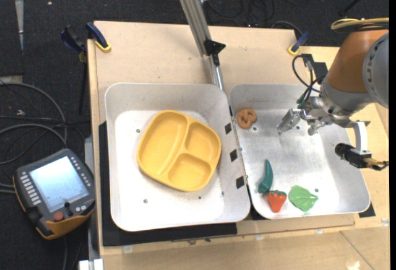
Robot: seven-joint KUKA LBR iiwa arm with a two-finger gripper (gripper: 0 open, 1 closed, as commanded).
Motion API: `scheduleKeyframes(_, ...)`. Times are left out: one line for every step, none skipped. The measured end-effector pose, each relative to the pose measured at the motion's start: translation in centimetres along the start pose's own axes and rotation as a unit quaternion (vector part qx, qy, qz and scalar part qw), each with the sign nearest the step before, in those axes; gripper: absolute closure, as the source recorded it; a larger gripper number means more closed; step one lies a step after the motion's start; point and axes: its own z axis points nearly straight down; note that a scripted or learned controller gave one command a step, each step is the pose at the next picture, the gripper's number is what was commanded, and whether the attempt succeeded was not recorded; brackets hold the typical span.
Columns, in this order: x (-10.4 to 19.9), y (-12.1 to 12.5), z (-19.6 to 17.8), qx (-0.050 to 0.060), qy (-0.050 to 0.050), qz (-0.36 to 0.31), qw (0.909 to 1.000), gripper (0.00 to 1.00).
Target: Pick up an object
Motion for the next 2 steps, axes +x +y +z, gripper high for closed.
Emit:
scheduleKeyframes(0.1,0.0,2.5,-0.002,0.000,0.000,1.0000,0.00)
scheduleKeyframes(0.0,0.1,1.3,-0.004,-0.001,-0.001,1.0000,1.00)
